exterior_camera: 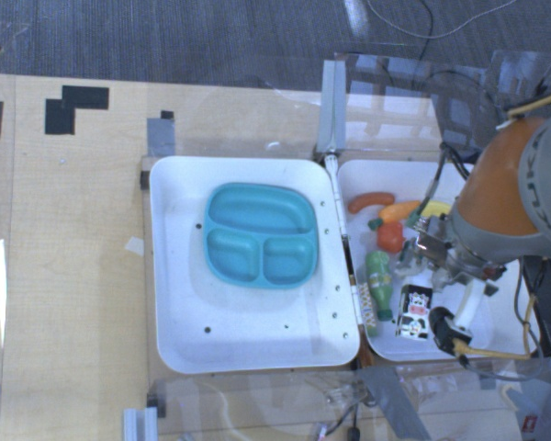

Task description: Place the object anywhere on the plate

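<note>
Beside sausage (371, 201): blue three-compartment plate (261, 234).

Plate (260, 234) in left bin (174, 274); toy foods (386, 237) in right bin (505, 338).

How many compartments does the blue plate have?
3. The blue plate in the left bin has one long compartment across its far side and two smaller ones on the near side, left and right.
</note>
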`<state>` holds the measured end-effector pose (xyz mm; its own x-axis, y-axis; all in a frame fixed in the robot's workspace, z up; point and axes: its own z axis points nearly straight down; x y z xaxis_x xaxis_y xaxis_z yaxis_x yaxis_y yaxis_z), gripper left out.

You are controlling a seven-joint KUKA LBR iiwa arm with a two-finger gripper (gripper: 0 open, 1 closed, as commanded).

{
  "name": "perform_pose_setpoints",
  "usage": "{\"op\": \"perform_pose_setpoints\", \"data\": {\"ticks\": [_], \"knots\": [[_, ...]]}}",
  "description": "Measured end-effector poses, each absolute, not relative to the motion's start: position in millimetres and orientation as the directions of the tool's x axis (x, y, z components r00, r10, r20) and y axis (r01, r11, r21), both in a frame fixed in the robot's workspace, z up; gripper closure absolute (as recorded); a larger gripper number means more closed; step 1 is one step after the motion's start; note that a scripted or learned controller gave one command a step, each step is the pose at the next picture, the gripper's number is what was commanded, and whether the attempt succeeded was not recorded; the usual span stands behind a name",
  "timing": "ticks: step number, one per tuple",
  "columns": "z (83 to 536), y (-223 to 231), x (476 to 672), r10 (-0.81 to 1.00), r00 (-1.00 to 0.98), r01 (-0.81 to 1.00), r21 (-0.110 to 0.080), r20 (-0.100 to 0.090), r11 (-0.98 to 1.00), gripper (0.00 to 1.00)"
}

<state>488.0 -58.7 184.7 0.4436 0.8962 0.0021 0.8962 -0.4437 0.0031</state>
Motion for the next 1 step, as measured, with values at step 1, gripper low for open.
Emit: {"op": "perform_pose_setpoints", "data": {"ticks": [1], "knots": [[184.3, -58.7, 487.8, 0.943, 0.334, 0.943, 0.002, 0.0, -0.334, 1.0]]}}
